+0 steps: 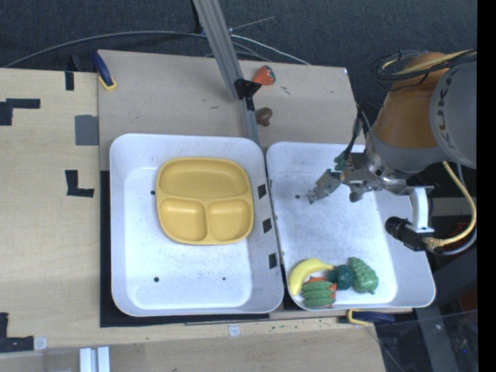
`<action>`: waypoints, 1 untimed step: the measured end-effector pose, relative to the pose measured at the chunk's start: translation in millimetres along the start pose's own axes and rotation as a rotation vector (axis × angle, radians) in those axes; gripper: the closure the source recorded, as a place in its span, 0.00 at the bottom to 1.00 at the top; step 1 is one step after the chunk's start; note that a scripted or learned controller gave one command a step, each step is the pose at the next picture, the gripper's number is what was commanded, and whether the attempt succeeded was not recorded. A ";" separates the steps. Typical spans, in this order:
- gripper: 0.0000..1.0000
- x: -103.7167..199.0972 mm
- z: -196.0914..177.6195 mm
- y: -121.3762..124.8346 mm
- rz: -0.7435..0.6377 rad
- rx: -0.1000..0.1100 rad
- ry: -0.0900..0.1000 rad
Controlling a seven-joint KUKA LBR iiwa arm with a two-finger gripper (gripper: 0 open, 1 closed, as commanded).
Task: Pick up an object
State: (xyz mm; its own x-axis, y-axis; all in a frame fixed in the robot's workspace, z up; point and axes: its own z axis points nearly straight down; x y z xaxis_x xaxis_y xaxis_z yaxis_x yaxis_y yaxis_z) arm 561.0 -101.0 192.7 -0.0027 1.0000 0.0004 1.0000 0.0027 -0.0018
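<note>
One fixed camera looks slantwise down on both bins (194, 301).

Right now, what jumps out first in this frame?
The yellow tray with three compartments sits in the left bin. The toy food cluster, a banana beside green pieces, is piled in the near corner of the right bin. The grey-and-orange arm reaches in from the right, its gripper over the right bin's bare middle, well away from the toys.
</note>
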 end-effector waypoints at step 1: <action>0.00 -0.1 0.0 0.0 0.000 0.000 0.000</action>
State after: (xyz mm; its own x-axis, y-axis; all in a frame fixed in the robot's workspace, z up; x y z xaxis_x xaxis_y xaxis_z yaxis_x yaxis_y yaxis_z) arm 561.0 -101.1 192.8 -0.0024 1.0000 0.0004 1.0000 0.0024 -0.0017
